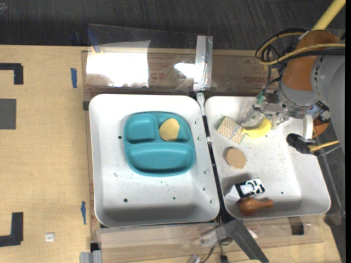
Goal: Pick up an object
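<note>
The right bin [307, 196] holds several small objects. A patterned pastel block [230, 129] lies at its back left, with a yellow piece [258, 129] just to its right. A tan round disc [236, 158] sits near the middle. By the front wall lie a black-and-white item [250, 188] and a brown drumstick-shaped toy [254, 204]. My gripper [267, 113] hangs at the bin's back edge, right above the yellow piece and partly covering it. Whether it touches the piece is unclear.
The left bin [109, 190] carries a teal divided plate [159, 158] with a yellow-orange ball [169, 129] in its upper right compartment. A clear plastic sheet [142, 64] and cardboard stand behind the bins. The arm's grey body and cables [307, 75] fill the back right.
</note>
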